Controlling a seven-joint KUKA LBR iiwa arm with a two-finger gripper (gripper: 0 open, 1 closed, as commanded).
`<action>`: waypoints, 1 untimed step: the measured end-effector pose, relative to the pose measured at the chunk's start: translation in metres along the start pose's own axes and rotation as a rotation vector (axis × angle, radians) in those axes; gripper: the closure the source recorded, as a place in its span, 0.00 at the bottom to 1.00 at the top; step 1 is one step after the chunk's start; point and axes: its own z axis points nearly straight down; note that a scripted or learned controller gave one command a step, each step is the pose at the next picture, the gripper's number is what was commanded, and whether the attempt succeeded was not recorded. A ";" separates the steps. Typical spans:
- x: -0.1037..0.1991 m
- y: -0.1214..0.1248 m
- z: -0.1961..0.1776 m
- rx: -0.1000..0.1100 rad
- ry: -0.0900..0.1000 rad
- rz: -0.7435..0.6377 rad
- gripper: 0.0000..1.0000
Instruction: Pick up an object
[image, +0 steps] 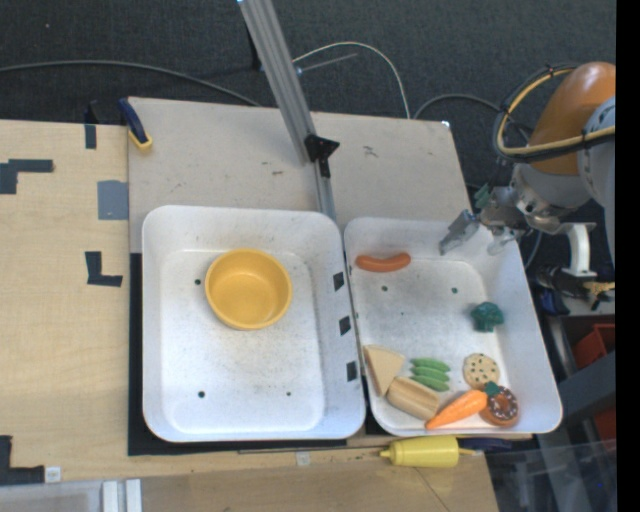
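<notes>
Down front, just outside the right bin: yellow mustard bottle (424, 452) lying on its side against the rim. Inside the right bin (535, 330), near edge totally crowded: carrot (457, 408), bread roll (412, 397), wedge of something tan (381, 364), green pea pods (431, 373), cookie (480, 370), donut (500, 405), mostly touching or overlapping. Bit further in, broccoli (487, 316) on its own, then a sausage (383, 262) alone by the far rim. Left bin (160, 330) just holding a yellow bowl (248, 288).

At the far right corner, gripper (470, 229) hanging above the right bin's rim, well apart from every object. Nothing between the fingers; can't honestly tell if open or closed, too blurry and small.

Risks, purely guessing: diving into that near cluster could pinch two things at once or shove the carrot off the roll. Sausage sitting so close to the wall could mean a finger clipping the rim. Broccoli looks safest.

Hard to read: fingertips smeared, arm cut off at the frame edge, donut partly tucked under the carrot.
</notes>
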 end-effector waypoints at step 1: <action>0.000 -0.006 0.064 0.001 0.000 0.001 0.00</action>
